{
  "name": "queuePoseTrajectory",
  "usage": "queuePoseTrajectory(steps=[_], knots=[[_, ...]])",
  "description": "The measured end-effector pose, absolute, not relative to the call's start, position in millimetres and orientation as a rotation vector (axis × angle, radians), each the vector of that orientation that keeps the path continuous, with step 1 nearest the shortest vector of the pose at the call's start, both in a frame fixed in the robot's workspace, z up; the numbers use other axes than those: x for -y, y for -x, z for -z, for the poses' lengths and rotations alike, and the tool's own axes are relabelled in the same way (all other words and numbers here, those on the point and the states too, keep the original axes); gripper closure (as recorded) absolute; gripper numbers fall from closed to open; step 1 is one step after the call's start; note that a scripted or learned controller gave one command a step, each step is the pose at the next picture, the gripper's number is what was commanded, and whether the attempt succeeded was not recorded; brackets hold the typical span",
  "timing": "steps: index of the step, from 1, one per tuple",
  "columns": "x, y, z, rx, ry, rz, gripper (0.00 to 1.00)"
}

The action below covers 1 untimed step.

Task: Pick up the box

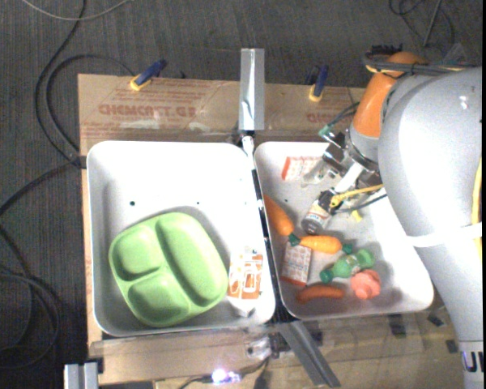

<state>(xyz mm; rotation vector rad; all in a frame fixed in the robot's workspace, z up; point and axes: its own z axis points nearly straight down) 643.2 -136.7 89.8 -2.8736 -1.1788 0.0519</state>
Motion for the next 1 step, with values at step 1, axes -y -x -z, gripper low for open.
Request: queuePoseTrajectory(steps=[1], knots=[[112.7, -655.3, -93.0, 0.567, 3.053, -0.085, 0.00]])
